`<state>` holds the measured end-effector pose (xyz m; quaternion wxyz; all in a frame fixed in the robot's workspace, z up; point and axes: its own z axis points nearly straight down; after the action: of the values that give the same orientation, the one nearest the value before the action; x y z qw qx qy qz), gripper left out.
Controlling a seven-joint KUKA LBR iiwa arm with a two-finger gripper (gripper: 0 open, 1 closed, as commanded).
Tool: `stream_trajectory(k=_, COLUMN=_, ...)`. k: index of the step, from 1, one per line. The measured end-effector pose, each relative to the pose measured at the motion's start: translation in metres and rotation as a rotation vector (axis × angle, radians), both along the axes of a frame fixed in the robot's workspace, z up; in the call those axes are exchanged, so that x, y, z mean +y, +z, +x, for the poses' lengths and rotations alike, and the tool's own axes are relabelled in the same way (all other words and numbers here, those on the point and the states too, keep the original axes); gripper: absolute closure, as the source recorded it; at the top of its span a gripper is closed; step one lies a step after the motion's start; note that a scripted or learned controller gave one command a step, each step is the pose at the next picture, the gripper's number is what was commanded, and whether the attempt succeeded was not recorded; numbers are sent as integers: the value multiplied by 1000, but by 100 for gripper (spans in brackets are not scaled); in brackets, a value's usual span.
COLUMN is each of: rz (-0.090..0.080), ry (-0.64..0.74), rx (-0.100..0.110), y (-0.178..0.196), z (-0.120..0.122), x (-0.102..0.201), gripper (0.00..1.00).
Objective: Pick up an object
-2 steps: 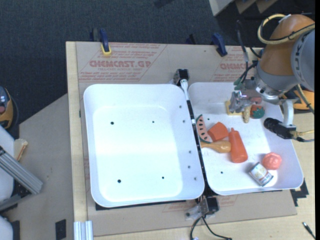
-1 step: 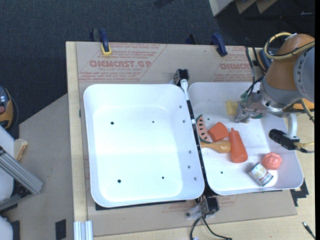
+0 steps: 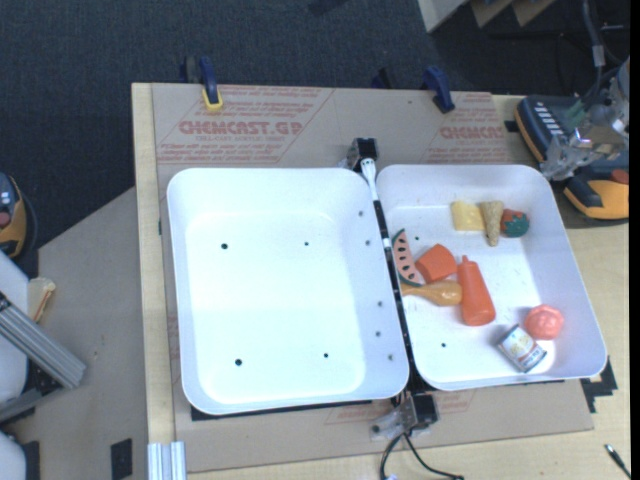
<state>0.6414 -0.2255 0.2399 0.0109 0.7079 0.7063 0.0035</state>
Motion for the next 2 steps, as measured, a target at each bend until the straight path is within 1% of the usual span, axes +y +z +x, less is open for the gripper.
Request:
stream_trajectory(k=1, rz=12, ry=4, rx=24, y=-15, z=-32, x=38, gripper=100)
stream_trajectory(k=2, rz=12, ry=4, rx=23, y=4, z=-60, x=69, gripper=100)
